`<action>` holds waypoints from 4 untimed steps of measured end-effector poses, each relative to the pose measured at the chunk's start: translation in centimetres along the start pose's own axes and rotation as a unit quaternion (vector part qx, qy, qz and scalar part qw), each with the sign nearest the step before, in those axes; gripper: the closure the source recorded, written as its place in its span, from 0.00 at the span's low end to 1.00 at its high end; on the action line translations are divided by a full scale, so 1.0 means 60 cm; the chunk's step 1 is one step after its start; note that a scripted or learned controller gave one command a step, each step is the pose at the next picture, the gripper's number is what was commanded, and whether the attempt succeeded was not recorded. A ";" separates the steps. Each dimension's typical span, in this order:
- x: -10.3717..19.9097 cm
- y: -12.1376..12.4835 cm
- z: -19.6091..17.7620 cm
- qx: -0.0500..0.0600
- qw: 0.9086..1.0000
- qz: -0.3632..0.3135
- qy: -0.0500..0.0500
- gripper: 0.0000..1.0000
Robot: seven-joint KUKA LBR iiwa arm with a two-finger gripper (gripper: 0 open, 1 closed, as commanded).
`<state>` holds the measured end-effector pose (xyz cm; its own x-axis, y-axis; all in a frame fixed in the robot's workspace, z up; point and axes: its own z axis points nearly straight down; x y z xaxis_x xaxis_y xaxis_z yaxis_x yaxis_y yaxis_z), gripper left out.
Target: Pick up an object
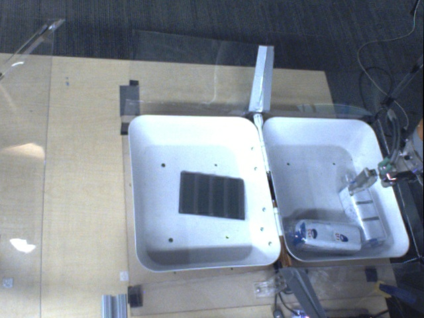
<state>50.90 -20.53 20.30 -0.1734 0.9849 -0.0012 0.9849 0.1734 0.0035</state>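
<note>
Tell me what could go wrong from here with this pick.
The tool hangs over a clear plastic item by the right bin's right wall; it may hit the wall or slip on the plastic. The tube lies against the near wall, leaving little room. The dark flat pad in the left bin offers no edge.

Showing no readable words or numbers anywhere. Carrying blue and red markings, too blurred to read, on the white tube lying below and just left of the gripper.
</note>
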 end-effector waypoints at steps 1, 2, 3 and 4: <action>-0.012 0.068 0.189 -0.006 0.999 -0.036 -0.003 0.00; -0.036 0.217 0.194 -0.002 0.999 -0.040 -0.001 0.00; -0.039 0.233 0.177 -0.002 0.998 -0.061 -0.001 0.00; -0.018 0.101 0.180 -0.001 0.997 -0.082 0.000 0.00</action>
<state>57.07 -20.54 9.52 -0.3326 0.9431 -0.0026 0.9430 0.3326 0.0054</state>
